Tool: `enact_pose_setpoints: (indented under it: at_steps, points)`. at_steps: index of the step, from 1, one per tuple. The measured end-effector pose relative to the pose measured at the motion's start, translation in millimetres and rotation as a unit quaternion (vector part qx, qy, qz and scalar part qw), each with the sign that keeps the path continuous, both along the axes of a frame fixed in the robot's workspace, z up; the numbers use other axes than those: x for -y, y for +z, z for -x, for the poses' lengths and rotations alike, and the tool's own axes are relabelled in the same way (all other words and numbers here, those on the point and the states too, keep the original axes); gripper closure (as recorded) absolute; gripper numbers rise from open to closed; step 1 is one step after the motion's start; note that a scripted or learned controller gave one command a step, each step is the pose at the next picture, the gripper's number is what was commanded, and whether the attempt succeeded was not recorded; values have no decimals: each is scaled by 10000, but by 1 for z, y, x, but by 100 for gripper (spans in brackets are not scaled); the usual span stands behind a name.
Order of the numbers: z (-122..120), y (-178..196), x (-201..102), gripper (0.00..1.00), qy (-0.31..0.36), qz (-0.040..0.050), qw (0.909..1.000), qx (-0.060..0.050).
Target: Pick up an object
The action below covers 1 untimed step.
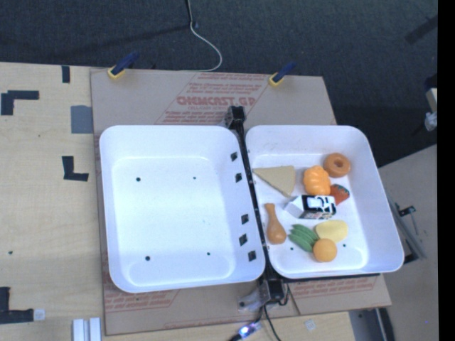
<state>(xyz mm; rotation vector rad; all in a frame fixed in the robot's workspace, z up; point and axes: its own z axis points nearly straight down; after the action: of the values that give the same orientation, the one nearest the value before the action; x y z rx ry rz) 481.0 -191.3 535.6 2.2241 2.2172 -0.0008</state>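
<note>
Flagging the risks, starting at the pincer: you can't tell from this frame how wide it stands or whether it has hold of anything, so treat it as holding nothing.

Every candidate sits in the right bin (381,190), packed into one cluster:
- The orange pepper (317,180), red piece (340,193) and black-and-white item (318,204) touch or overlap. A descent there likely lands on two things at once, or wedges one out sideways.
- The green pod (303,237), yellow piece (332,229) and orange ball (325,250) are pressed together near the front wall. The ball is round and will probably roll away on a glancing contact.
- The cheese wedge (277,179) and drumstick (274,224) lie close to the seam (245,190) between the bins, so you risk striking that inner rim or its black clips.
- The donut (336,165) stands just clear of the others and looks like the safest pick, though it lies flat and may slip.

The left bin (106,190) is no hazard. Both bins rest on a cardboard sheet (213,98), and a hard push on a wall could shift them.
</note>
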Motion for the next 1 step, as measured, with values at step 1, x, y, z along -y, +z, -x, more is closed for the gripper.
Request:
enact_pose_setpoints:
  at_steps: [1]
  points:
    - [-1,-215,-48,0,25,-28,10000,-83]
